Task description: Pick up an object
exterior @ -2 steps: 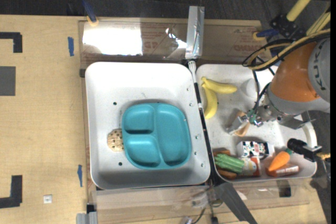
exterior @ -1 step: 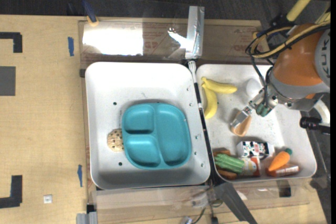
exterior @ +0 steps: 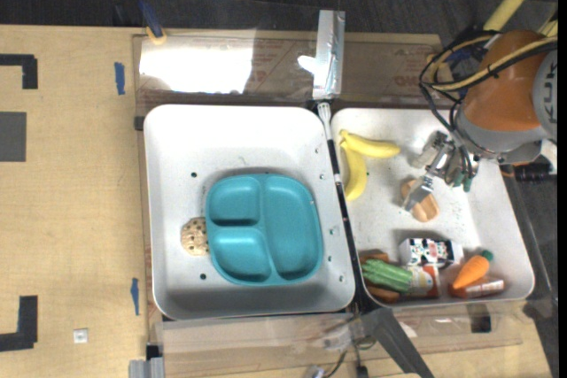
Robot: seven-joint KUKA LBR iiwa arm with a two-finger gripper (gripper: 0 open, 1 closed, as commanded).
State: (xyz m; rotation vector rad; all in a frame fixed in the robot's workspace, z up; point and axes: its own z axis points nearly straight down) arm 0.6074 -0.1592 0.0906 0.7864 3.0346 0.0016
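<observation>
While the claw (exterior: 429, 180) hovers near, a tan rounded object (exterior: 423, 204) lies in the right bin (exterior: 505, 217).

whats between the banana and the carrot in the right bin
In the camera view, the small black-and-white box lies between the banana and the carrot.

looks like a robotics lab: two white bins (exterior: 168, 190) on a plywood worktop (exterior: 71, 190) marked with tape, toy food, loose cables (exterior: 452, 66) on the arm (exterior: 509, 93).

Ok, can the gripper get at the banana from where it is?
Probably yes. The banana lies alone against the right bin's left wall, with bare floor between it and the gripper; that wall may crowd the fingers.
</observation>
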